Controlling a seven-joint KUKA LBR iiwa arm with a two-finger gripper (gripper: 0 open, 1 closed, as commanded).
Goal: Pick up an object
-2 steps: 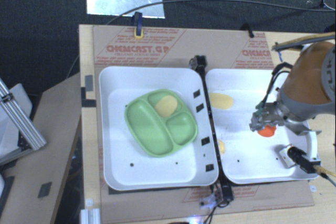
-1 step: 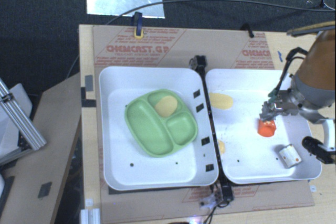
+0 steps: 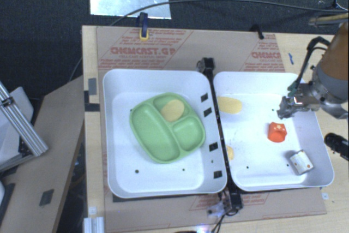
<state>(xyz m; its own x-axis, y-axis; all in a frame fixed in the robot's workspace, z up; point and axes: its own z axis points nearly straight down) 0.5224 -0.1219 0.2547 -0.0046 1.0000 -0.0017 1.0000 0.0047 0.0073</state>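
The tool (image 3: 286,109) hovers just above the small orange object (image 3: 277,132); jaw state cannot be determined. The object appears light and rigid; grasping across its narrow sides is advised.

Probably a robotics lab, 2 white bins (image 3: 163,76) on a clamped board (image 3: 185,43), loose cables (image 3: 229,1)

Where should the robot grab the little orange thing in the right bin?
Probably from straight above, closing on the two opposite sides of the orange thing. It is small and chunky, lying alone on the right bin's flat floor with bare space around it. The end effector hangs just up and right of it, so a short move would do.
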